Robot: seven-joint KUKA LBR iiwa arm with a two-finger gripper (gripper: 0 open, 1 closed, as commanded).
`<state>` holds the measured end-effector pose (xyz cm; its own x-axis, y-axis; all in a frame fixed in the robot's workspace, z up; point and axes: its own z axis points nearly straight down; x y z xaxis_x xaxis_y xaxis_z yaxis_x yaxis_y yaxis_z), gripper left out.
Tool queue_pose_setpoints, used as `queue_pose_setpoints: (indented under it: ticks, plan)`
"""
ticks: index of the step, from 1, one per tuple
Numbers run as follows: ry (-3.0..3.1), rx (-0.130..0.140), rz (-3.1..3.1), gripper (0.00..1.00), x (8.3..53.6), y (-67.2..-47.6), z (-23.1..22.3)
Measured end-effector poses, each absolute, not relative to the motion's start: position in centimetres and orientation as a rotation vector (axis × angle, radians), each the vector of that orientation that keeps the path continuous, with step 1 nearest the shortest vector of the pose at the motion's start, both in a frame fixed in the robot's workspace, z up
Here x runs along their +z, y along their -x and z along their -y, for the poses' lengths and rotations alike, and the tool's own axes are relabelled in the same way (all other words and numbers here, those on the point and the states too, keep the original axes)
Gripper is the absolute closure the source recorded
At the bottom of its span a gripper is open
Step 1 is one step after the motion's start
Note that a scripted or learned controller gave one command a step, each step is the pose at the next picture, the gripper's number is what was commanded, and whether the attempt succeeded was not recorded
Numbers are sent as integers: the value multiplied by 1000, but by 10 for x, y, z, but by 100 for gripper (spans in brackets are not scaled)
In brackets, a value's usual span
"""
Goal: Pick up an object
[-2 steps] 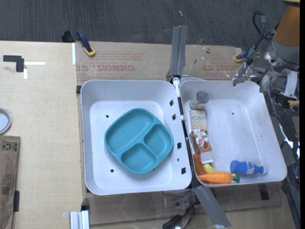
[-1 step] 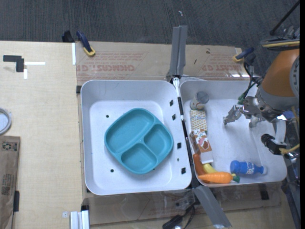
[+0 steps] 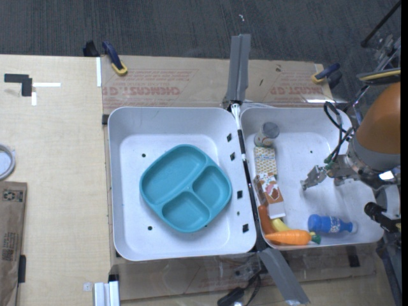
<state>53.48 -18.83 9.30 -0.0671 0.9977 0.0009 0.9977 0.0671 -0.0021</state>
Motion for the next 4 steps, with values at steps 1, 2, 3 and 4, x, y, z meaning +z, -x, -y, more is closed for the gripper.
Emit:
queue_pose_setpoints:
  ticks: [1,2,3,4]
  plan:
    - [2112,1,2323,0,91,-477,176]
    - [2119,0,2318,100,100,-477,177]
    - [2118,0,2319,0,100,-477,177]
    - [2123,0,2315,100,109,-478,177]
